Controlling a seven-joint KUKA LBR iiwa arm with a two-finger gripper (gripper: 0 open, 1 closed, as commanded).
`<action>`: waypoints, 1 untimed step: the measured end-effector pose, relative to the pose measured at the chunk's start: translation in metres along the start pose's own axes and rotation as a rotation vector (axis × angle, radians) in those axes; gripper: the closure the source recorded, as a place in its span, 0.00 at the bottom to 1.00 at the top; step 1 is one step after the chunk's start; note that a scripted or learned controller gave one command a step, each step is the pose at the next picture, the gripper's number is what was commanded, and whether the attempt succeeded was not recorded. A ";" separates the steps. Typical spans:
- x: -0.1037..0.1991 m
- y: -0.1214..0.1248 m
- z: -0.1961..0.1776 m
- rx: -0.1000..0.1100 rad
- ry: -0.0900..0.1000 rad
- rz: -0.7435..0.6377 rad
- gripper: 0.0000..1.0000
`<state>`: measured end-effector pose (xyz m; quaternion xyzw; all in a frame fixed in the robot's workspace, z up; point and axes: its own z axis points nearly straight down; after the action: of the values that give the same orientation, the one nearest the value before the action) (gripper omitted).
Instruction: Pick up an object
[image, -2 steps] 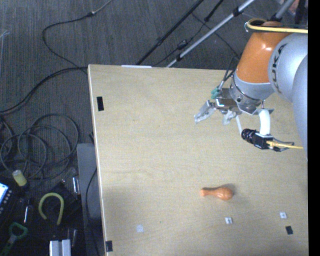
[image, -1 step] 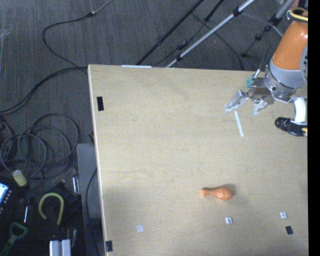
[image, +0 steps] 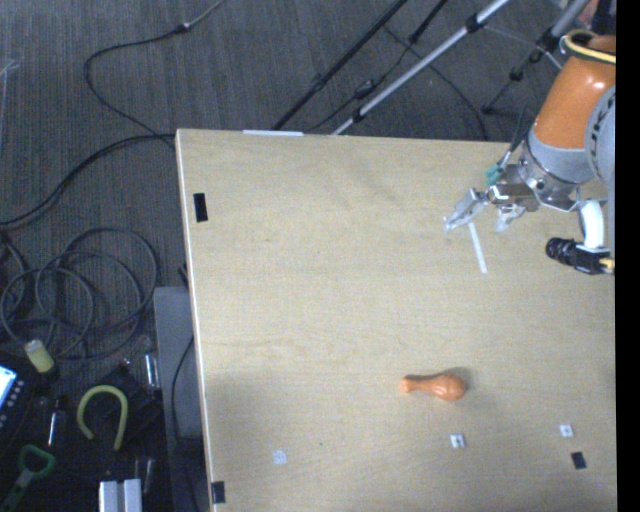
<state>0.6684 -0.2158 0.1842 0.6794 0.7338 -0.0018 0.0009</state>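
Gripper at upper right, its grip too small to tell, hangs above a bare wooden table; an orange pear-shaped toy lies well below it.

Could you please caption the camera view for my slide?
The arm's hand hovers over the wooden bench, well apart from the orange pear-shaped object lying nearer the front.

no text, label, brand, number or sign can be read anywhere. the desk carries a few small black and white markers, such as the black marker near its far left edge, but they are too small to show any writing.
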 end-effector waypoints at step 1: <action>-0.007 0.000 0.058 -0.001 0.002 -0.331 0.00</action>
<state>0.6687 -0.2227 0.1267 0.5490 0.8358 -0.0009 0.0004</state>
